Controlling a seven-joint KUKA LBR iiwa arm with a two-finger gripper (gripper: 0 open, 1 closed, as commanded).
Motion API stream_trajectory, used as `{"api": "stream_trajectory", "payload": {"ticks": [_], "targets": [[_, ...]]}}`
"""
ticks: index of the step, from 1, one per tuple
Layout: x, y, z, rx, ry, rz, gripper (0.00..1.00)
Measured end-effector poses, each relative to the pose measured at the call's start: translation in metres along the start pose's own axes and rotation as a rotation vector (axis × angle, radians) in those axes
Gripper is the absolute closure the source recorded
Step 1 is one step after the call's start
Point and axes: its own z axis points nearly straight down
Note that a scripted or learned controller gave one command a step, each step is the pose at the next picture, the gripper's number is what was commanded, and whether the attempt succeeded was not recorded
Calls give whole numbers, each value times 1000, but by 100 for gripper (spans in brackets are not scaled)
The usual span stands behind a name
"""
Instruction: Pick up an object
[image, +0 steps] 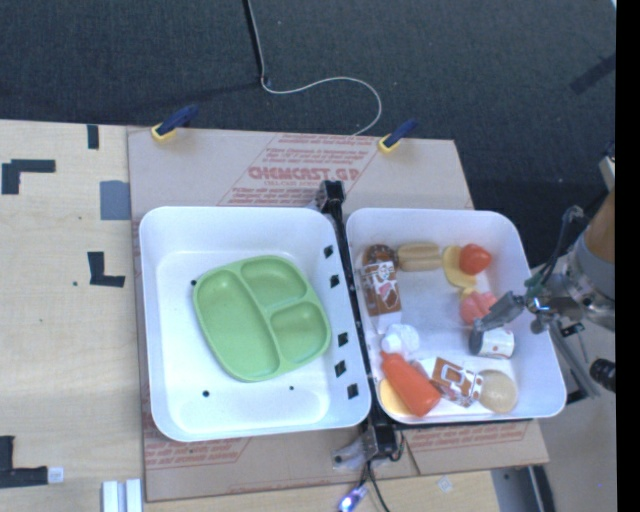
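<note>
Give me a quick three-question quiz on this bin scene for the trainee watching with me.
1. True or false: the green divided plate lies in the left bin.
2. Which item lies nearest the gripper? A) the orange carrot-shaped toy B) the small white can C) the hot dog bun
3. Fill in: the plate has ___ compartments.

Key:
1. True.
2. B; the can lies just below the gripper, in the right bin.
3. Three.
</note>
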Motion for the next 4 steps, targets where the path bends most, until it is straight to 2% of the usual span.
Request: {"api": "stream_trajectory", "payload": {"ticks": [1,2,3,4], "targets": [[14,21,100,-21,-9,0,0],[77,44,110,-38,-6,-3,0],[68,43,98,-44,-26,3,100],[147,34,7,-6,3,-9,100]]}}
